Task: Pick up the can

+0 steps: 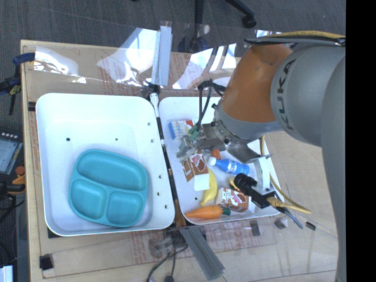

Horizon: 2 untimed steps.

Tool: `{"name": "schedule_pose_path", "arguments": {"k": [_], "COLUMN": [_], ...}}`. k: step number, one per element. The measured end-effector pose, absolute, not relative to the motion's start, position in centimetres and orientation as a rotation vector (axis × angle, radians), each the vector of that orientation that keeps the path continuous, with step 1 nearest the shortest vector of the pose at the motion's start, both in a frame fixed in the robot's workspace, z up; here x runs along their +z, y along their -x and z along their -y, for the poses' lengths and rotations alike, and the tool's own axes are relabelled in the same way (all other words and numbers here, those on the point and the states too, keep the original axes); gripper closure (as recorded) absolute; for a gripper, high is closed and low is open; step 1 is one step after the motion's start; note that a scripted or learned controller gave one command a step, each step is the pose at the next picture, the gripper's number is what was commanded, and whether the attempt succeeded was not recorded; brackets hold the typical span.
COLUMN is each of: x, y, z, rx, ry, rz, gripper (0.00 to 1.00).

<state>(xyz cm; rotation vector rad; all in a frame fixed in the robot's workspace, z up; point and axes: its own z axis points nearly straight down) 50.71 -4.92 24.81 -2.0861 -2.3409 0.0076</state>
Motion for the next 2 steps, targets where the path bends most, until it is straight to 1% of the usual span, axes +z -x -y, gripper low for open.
{"name": "schedule_pose_path", "arguments": {"k": [1,2], "x": [28.1,23.5], "y": [-47.6,-55.3], "z": [-4.3,3.2], "rx": [0.004,0.005], "ry": [1.985,1.859], "rz": [2.430,2.529], "gripper": [1.00,1.00]}}
